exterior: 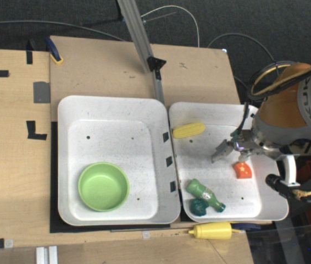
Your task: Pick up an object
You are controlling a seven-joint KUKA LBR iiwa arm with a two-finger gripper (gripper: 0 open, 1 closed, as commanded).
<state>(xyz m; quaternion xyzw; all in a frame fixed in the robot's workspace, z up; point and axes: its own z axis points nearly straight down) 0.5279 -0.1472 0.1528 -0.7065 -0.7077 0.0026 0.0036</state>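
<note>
The surface (pixel 117 65) is pale tan board, with a few black tape marks and a grey patch on its left part, and dark floor beyond its far edge. A grey metal pole (pixel 136 29) slants down across it to a black clamp at the bins' far side, and thin cables loop over the floor behind.

Two shallow white bins sit side by side, touching along their inner walls. The left bin (pixel 111 114) holds one thing, a lime green bowl (pixel 103 186) in its near left corner. The right bin (pixel 254 208) holds three things: a yellow corn cob (pixel 188 130) near its far left, a green bottle (pixel 205 196) lying tilted near its front left, and a small orange object (pixel 243 170) towards its right.

One arm (pixel 287 111), grey with an orange band, reaches in from the right. Its gripper (pixel 229 150) hangs low over the middle of the right bin, the fingers (pixel 219 151) spread apart with nothing between them; the orange object lies just beside it, apart.

One yellow bottle-like item (pixel 213 231) lies on the surface just in front of the right bin. One blue and yellow clip (pixel 54 50) rests near the surface's far left corner.
</note>
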